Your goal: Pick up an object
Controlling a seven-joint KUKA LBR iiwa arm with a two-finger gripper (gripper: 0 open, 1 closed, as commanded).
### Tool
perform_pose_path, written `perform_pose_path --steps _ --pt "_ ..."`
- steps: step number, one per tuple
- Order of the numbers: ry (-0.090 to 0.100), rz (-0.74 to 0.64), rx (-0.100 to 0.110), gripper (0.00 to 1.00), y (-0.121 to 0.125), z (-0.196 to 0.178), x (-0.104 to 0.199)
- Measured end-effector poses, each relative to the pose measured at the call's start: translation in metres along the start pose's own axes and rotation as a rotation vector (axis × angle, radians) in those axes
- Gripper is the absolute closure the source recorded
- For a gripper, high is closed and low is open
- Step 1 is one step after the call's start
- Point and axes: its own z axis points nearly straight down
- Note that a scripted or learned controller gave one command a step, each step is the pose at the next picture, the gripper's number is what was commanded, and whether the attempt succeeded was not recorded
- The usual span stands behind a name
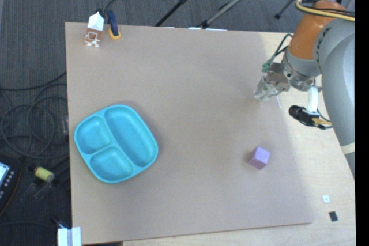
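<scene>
Arm at the right of the tabletop, cube lying free below it

The gripper (266,93) hangs low over the tan tabletop (190,124) near its right edge, under the orange band of the arm (314,37); its fingers are too small and blurred to tell whether they are open or closed, and nothing shows between them. A small purple cube (259,157) sits on the tabletop below the gripper in the view, well apart from it. A blue three-part plate (116,143) lies near the left edge, far from both. At the far left corner stand a small white and brown item (94,29) and a blue and yellow one (113,25) just beside it
</scene>
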Motion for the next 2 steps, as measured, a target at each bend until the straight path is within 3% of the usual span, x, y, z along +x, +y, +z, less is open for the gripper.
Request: perform_pose_path --steps 1,2 --pt "0.008 0.434 0.004 1.00 -0.006 -0.010 0.037" --pt "0.009 0.579 0.007 1.00 -0.025 -0.059 0.097"
